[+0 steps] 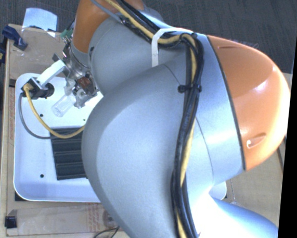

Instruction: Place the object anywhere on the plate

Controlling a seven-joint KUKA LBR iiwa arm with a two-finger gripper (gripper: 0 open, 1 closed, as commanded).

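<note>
— Gripper (69, 100) low over the left bin (27, 182), arm (162, 143) blocking most of the bench. Open or closed?

— Cannot tell from this slant. Something clear and cylindrical (62, 105) at its tip, maybe the object; grasp unconfirmed.

— Plate?

— Hidden, likely under the arm. Placement apparently not done; carry and release probably left.

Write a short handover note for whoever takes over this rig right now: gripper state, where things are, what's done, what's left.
Gripper: low over the upper part of the left white bin, at the end of the arm. The arm hides most of the bench.
Object: something pale and clear sits at the gripper's tip; whether it is held cannot be told.
A dark ridged panel lies on the bin floor, and a yellow cable loops over the bin.
Plate: cannot be picked out.
Done: no placement confirmed.
Left: confirm the grasp, find the plate, place the object.
</note>
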